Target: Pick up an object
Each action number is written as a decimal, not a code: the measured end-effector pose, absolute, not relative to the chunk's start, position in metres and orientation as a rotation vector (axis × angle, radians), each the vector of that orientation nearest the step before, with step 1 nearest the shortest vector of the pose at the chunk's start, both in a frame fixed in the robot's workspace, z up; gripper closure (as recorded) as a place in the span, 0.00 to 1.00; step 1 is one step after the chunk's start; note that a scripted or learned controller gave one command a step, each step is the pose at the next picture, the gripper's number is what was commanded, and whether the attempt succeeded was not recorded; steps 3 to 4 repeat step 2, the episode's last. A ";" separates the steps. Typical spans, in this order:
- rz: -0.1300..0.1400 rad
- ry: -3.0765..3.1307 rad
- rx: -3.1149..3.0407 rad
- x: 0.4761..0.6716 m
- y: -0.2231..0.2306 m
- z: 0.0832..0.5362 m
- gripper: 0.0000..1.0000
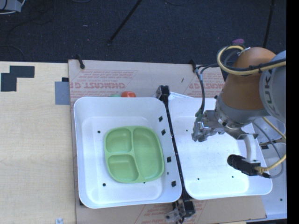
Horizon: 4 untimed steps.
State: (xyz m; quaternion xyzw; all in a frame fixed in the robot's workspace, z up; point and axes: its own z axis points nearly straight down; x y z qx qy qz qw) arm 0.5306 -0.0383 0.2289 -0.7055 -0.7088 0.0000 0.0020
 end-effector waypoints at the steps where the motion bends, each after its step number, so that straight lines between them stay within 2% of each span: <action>1: 0.004 -2.222 -2.213 0.513 0.017 0.222 1.00; 2: 0.004 -2.222 -2.214 0.507 0.066 0.212 1.00; 4: 0.004 -2.222 -2.214 0.507 0.066 0.212 1.00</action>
